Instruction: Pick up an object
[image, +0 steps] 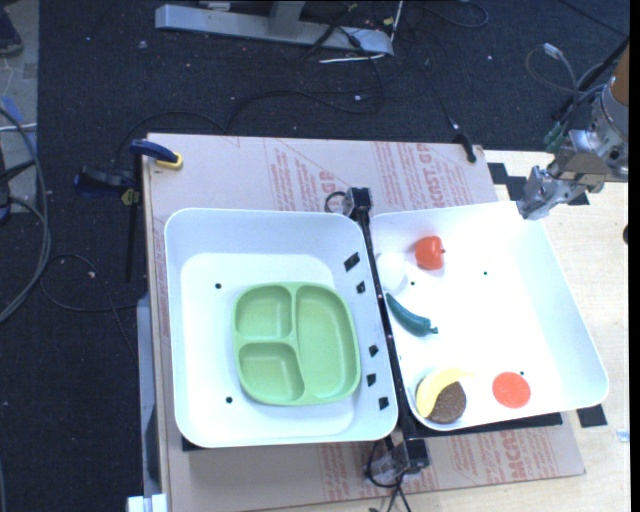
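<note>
And here we are with nothing lifted yet: the gripper hangs at the far right corner of the right bin, just over its rim, and whether it is apart or together I cannot tell from this angle. Nothing sits in it that I can see. The candidates all lie in that right bin: a red tomato-like piece near the far left side, a teal curved piece just below it near the divider, a yellow and brown round thing at the near edge, and an orange disc beside that. The left bin carries a green divided plate. So the whole job is ahead: choose, descend, close, lift
</note>
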